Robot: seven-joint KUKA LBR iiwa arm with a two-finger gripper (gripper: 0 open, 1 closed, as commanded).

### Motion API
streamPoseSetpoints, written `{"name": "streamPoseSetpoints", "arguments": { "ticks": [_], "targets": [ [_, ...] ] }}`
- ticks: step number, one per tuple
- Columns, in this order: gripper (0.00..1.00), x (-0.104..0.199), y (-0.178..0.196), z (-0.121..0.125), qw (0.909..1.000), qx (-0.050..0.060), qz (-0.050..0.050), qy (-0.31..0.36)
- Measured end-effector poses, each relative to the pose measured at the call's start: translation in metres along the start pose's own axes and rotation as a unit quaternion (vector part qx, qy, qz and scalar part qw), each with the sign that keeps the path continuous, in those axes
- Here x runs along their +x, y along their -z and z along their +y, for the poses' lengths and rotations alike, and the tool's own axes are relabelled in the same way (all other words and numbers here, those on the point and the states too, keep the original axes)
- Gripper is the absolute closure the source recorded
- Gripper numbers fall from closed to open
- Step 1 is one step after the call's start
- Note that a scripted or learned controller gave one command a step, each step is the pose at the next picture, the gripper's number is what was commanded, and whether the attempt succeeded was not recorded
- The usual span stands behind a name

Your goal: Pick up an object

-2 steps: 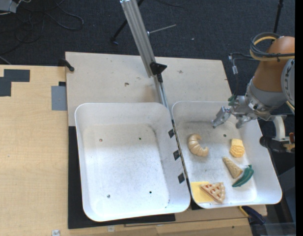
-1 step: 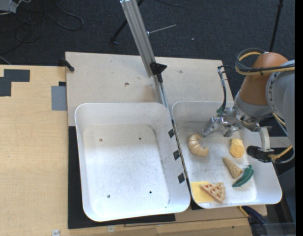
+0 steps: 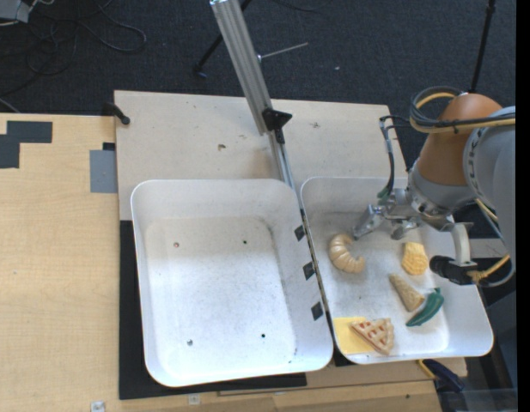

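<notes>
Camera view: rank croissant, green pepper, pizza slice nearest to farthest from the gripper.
From the gripper, in the right bin:
1. Croissant, just below-left of it.
2. Green pepper, toward the bin's right side.
3. Pizza slice, at the near edge.

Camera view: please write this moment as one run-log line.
gripper over right bin | nearest: croissant | nothing held | left bin

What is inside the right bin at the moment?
The right bin holds a croissant, a yellow corn piece, a cone-shaped piece, a green pepper and a waffle slice. The claw covers part of the floor.
</notes>
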State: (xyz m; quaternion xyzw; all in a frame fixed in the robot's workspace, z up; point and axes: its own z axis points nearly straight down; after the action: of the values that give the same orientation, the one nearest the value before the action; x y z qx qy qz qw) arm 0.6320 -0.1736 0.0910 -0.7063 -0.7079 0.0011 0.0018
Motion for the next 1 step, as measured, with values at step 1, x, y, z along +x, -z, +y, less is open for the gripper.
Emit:
{"name": "streamPoseSetpoints", "arguments": {
  "ticks": [1],
  "targets": [
    [1.00, -0.0006, 0.0106, 0.0000, 1.0000, 0.000, 0.000, -0.001]
  ]
}}
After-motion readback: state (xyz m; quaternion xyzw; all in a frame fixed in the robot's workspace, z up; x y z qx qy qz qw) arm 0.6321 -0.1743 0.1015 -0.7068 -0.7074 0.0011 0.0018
